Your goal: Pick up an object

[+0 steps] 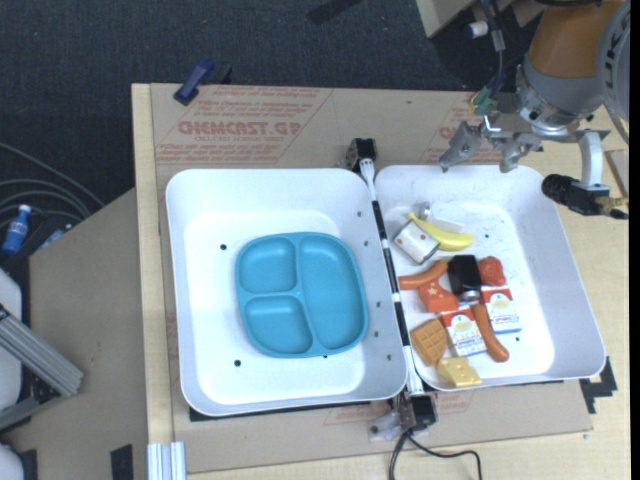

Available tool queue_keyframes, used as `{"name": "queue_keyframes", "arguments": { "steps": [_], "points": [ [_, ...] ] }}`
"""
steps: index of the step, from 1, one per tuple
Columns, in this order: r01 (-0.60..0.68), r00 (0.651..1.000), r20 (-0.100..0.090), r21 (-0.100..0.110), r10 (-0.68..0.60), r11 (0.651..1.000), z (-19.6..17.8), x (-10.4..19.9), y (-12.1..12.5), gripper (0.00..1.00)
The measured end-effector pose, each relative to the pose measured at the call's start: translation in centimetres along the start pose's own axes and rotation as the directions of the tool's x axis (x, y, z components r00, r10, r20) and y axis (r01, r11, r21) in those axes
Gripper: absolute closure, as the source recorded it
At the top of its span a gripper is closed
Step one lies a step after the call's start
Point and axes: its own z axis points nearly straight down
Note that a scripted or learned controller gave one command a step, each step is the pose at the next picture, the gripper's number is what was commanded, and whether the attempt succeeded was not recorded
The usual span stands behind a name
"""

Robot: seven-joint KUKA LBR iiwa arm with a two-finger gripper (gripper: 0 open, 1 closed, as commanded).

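Gripper [489, 150] hangs jaws spread, holding nothing, over the right bin's [575, 298] far rim; toys cluster nearer, banana [443, 234] farthest.

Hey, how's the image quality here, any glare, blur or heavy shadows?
Camera view: even, soft lighting; the white bins look bright but keep their detail; the blue tray is sharp; the small toys are crisp enough to separate; the gripper at upper right is slightly soft.

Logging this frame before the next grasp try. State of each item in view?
gripper: open, above the right bin's far rim, holding nothing
blue divided plate: flat in left bin, compartments bare
right bin: holds the toy pile
banana: lying on its side
black block: resting on the pile
cracker: flat, near front rim
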Motion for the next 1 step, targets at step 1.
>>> {"name": "queue_keyframes", "arguments": {
  "steps": [1],
  "points": [
    [0.001,1.0,0.0,-0.002,-0.001,1.0,14.75,1.54,0.45,0.0]
  ]
}}
